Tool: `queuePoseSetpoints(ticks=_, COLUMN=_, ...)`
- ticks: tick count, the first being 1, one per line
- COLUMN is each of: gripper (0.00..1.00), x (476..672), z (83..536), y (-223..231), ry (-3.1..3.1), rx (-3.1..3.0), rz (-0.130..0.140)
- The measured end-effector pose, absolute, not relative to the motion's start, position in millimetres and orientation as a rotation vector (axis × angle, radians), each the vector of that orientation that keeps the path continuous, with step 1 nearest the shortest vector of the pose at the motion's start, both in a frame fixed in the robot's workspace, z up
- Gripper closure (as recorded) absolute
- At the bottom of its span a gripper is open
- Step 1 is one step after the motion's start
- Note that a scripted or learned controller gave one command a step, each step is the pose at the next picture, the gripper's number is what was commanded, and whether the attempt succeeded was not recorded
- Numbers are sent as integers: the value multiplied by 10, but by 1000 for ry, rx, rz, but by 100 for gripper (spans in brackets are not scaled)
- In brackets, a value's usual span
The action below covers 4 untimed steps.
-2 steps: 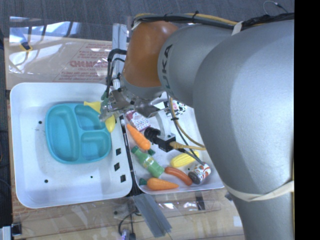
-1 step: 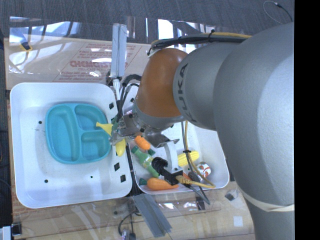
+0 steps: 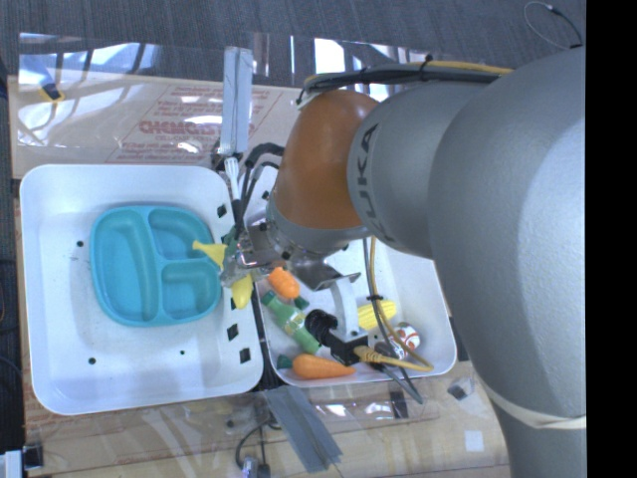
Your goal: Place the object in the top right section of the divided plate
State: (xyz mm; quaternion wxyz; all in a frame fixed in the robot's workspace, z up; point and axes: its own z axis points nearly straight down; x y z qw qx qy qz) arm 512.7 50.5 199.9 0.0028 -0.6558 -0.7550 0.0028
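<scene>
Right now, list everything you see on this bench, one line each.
Left bin: one, white, left side of the bench.
Right bin: one, white, beside it, partly under the arm.
Divided plate: one, blue, in the left bin.
Yellow piece: one, yellow, at the plate's right edge.
Carrot: one, orange, right bin, near wall.
Orange piece: one, orange, right bin.
Corn: one, yellow, right bin.
Arm: one, grey with orange band.
Gripper: one, between the bins.

The grey arm (image 3: 468,167) bears the letters "UKA"; red print on the clear sheet (image 3: 179,118) is unreadable.
</scene>
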Motion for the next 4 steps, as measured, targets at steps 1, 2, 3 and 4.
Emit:
queuePoseSetpoints(ticks=1, gripper=0, x=5127, z=1999, y=506, ry=-2368, rx=-2056, rz=9)
queuePoseSetpoints(ticks=2, gripper=0, x=4758, z=1904, y=650, ry=-2872, rx=-1260, rz=5)
queuePoseSetpoints(ticks=3, gripper=100, x=4769, z=2001, y=651, ry=-2875, rx=-1255, rz=5)
queuePoseSetpoints(ticks=4, gripper=100, x=5024, z=2079, y=1155, ry=-2906, rx=-1191, rz=2)
